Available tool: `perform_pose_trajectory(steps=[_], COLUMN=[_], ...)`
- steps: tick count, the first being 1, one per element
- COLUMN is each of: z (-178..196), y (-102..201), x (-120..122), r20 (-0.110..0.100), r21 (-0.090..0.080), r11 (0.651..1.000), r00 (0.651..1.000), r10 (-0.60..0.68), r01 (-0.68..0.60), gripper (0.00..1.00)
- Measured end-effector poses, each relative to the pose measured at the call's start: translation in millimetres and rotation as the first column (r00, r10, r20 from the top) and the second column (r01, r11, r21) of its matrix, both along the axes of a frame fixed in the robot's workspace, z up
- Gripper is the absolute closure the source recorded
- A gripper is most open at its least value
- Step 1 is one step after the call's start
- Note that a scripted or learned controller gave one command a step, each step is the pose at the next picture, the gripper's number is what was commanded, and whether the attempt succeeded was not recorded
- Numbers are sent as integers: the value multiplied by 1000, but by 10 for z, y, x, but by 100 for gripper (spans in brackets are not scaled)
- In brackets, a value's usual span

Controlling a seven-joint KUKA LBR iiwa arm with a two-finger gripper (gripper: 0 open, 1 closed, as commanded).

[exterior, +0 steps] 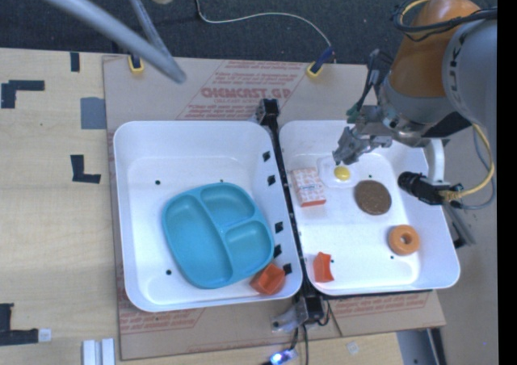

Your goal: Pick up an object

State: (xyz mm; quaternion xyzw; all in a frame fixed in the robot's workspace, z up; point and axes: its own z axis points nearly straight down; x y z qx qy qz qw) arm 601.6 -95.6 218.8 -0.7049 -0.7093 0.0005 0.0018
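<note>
Gripper over the yellow piece

Arm [452,40] reaches in so the gripper [349,149] hangs just above a small yellow piece [342,173], likely the target; whether its fingers are spread I cannot tell; cookie [373,197] and donut [403,240] lie beyond

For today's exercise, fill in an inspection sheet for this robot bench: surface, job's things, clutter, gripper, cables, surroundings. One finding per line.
Surface: two white bins, left bin and right bin, on a cardboard sheet.
Job's things: right bin holds yellow ball, brown disc, doughnut, small box, orange block.
Clutter: blue divided plate and orange piece in left bin.
Gripper: gripper just above the yellow ball.
Cables: white cable behind the bins.
Surroundings: wooden bench, dark floor.
</note>
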Motion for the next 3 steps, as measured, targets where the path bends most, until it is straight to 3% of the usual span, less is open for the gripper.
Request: perform_pose_trajectory(steps=[1,3], z=[2,-43], y=[572,1682], x=[-28,-492], r20=[-2,-3], r21=[1,-1], r11=[1000,1000], r00=[1000,1000], r10=[1,2], r01=[-1,-2], gripper=[100,100])
